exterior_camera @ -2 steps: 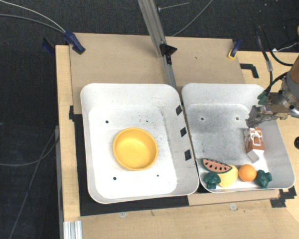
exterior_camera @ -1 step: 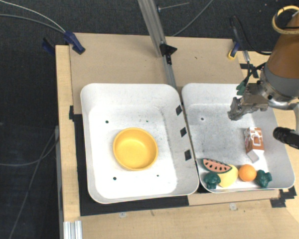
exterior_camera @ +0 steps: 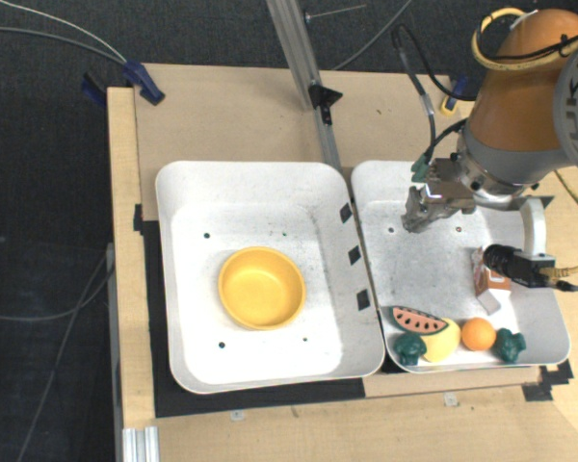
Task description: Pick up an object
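My gripper (exterior_camera: 416,216) hangs over the upper part of the right bin (exterior_camera: 405,268), above bare white floor, with nothing seen in it. Along that bin's front edge lie a watermelon slice (exterior_camera: 419,320), a yellow fruit (exterior_camera: 445,342), a dark green vegetable (exterior_camera: 409,349), an orange (exterior_camera: 478,335) and a second green piece (exterior_camera: 509,346). A small brown and white item (exterior_camera: 490,285) lies near the bin's right wall. All of these lie well below and to the right of the gripper.
The left bin (exterior_camera: 188,258) holds a yellow bowl (exterior_camera: 261,287) near its middle. A metal pole (exterior_camera: 303,61) slants across the bench behind the bins. The grey and orange arm (exterior_camera: 520,94) reaches in from the upper right.
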Robot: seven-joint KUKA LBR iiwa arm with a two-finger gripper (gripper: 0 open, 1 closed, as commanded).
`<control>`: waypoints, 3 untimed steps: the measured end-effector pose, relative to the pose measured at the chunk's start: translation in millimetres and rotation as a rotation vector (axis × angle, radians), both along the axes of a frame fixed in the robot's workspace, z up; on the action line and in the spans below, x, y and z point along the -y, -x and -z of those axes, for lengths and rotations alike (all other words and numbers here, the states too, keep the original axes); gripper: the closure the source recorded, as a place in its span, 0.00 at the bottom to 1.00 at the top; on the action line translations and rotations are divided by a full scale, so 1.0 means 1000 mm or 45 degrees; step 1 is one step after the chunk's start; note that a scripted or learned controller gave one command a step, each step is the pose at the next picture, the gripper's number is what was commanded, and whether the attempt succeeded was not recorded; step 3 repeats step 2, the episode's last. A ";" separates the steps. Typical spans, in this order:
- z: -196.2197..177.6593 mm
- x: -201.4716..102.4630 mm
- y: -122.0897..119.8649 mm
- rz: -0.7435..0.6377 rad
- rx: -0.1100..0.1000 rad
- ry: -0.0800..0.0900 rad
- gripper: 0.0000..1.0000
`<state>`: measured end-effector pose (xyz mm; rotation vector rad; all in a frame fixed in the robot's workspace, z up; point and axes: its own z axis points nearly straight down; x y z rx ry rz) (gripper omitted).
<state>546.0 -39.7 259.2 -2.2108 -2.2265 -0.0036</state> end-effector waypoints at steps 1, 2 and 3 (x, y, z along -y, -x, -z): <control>-0.005 -0.060 -0.014 0.000 0.006 0.001 1.00; -0.001 -0.115 -0.036 0.001 0.004 0.002 1.00; -0.001 -0.115 -0.036 0.001 0.004 0.002 1.00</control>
